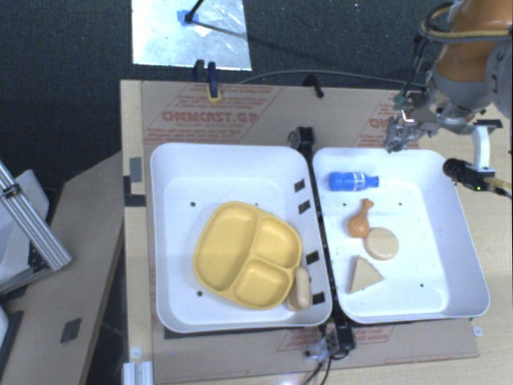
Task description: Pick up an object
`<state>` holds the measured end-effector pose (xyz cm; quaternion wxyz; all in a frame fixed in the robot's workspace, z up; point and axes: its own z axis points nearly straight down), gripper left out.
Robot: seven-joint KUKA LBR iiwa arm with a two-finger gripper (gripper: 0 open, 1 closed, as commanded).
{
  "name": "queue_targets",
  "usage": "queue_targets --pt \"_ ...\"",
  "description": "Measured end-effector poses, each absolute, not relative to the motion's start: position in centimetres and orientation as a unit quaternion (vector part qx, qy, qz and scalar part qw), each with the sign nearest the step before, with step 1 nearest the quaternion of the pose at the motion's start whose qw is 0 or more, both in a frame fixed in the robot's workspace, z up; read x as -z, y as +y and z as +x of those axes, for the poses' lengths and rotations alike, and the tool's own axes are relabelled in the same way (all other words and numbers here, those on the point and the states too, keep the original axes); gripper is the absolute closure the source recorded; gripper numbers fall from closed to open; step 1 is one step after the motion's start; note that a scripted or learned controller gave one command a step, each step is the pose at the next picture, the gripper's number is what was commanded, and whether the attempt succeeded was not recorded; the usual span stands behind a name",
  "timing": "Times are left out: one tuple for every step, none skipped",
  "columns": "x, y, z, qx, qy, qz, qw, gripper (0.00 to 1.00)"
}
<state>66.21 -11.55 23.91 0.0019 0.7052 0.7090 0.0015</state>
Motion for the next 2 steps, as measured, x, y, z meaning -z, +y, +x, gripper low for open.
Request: queue_targets --pt "-24.3 -6.9 64.6 -0.0011 0.710 0.704 0.000 1.00" --pt "-23.1 -2.2 63.7 -0.0008 0.710 0.704 0.000 1.00"
